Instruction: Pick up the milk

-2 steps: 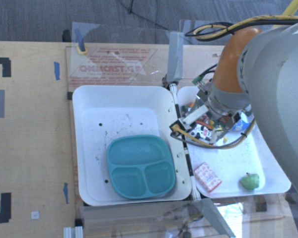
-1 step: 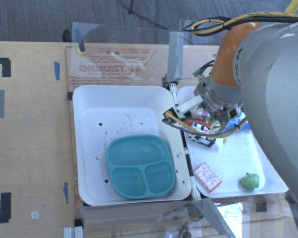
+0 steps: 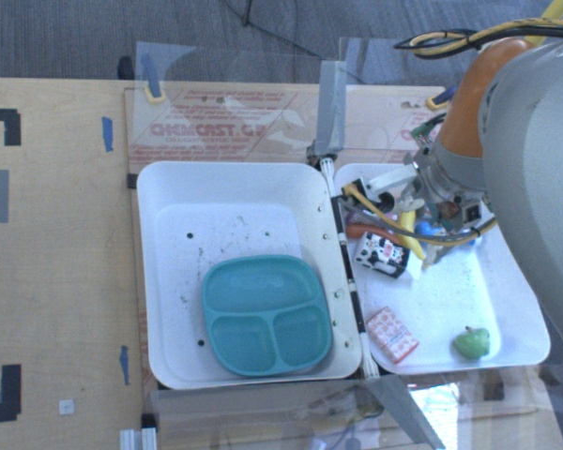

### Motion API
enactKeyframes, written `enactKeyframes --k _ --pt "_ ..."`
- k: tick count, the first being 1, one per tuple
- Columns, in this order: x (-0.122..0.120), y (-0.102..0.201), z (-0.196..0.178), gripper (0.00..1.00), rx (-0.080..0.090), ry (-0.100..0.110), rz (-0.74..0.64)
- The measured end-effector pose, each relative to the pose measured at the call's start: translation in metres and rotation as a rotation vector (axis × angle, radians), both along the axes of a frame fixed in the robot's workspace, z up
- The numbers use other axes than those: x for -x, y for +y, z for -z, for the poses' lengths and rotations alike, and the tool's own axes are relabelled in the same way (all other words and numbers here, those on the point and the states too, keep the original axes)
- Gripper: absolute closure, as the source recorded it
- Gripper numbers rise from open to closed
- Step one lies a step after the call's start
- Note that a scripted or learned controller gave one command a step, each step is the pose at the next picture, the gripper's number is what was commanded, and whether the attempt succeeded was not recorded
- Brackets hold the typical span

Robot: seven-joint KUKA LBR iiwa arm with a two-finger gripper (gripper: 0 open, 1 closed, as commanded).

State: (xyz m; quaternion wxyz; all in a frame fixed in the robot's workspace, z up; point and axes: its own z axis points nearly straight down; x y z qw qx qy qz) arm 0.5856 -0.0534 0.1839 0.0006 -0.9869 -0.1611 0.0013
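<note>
Because the camera looks down at a slant, the nearest things are at the bottom of the view: a green pear-like fruit (image 3: 471,342) in the right bin's (image 3: 521,307) near corner and a small red-and-white patterned packet (image 3: 391,334) lying flat by the wall between the bins. In the left bin (image 3: 169,251) a teal divided plate (image 3: 265,314) sits towards the near edge, apart from everything else and of no use to the task.

Further up the right bin lies the milk (image 3: 383,253), a small white carton with black cow patches, tipped on its side close to the dividing wall; lying like that, it probably has to be gripped across its narrow body. Just beyond it an orange, carrot-like item (image 3: 361,227) lies against the same wall. The pincer (image 3: 430,225) hangs low over the far part of this bin, just right of the carton, in a tangle of yellow and blue cables, so whether it is spread or pressed together I cannot tell; nothing shows between its tips. My guess is that it is lining up for a descent.

The bins rest on a pale wooden counter (image 3: 56,251) with blue tape marks; beyond is grey carpet (image 3: 122,7) with a trailing black cable
</note>
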Motion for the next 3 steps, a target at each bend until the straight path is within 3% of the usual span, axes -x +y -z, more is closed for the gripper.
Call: enactKeyframes --k 1,2,3 --pt "-0.021 -0.07 -0.016 0.0 0.0 0.0 0.121" --pt "0.071 -0.099 -0.197 0.0 0.0 -0.001 0.095" --pt "0.082 -0.04 0.052 0.0 -0.002 0.002 0.093"
